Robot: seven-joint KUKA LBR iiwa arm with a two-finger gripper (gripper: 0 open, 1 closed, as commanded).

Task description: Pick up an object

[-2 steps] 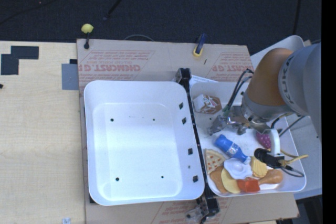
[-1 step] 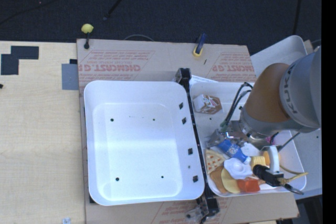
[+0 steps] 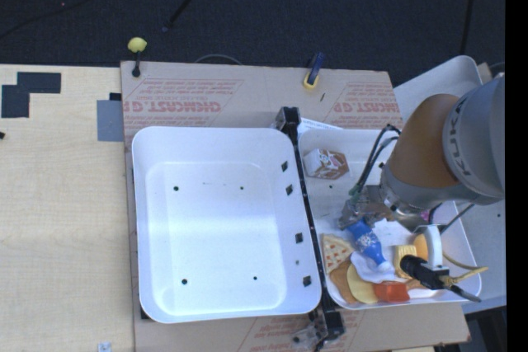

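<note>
One gripper (image 3: 360, 213) low in right bin (image 3: 316, 177), mid-bin; grip state can't be told. Blue object (image 3: 369, 243) touching, just toward bin's near edge, long axis slanting to near-right corner.

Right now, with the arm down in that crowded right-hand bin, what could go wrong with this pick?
The gripper is low over a packed pile: the blue object lies against the waffle-patterned piece, so it may nudge or lift a neighbour. Loose cables near the wrist could snag.
</note>
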